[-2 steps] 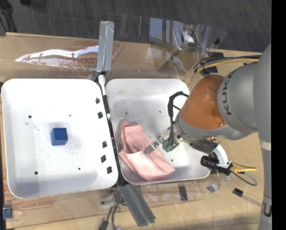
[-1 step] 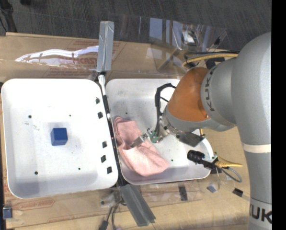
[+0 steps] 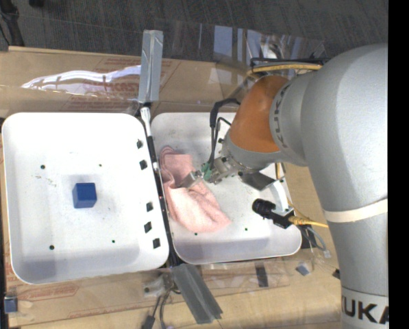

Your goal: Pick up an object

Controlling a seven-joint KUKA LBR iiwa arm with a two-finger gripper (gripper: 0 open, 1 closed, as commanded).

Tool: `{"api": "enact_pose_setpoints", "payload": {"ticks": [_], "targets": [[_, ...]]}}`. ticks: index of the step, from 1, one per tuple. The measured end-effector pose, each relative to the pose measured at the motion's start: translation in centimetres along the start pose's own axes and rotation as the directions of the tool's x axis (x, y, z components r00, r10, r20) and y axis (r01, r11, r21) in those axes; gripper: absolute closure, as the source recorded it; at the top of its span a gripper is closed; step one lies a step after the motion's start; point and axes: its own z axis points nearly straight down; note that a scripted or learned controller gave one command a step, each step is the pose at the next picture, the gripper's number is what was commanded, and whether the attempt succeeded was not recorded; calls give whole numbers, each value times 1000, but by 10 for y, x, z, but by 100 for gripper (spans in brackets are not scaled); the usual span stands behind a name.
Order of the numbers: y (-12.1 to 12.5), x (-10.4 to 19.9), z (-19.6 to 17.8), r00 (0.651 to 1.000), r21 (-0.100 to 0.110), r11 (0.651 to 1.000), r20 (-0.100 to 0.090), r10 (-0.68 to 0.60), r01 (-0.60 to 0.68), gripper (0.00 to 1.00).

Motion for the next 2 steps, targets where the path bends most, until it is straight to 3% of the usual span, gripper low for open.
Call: {"api": "enact_pose_setpoints", "payload": {"ticks": [1, 2], "targets": [[10, 13, 0, 997, -1, 997, 2, 74, -74, 0], [11, 14, -10, 998, 0, 998, 0, 67, -67, 100]]}}
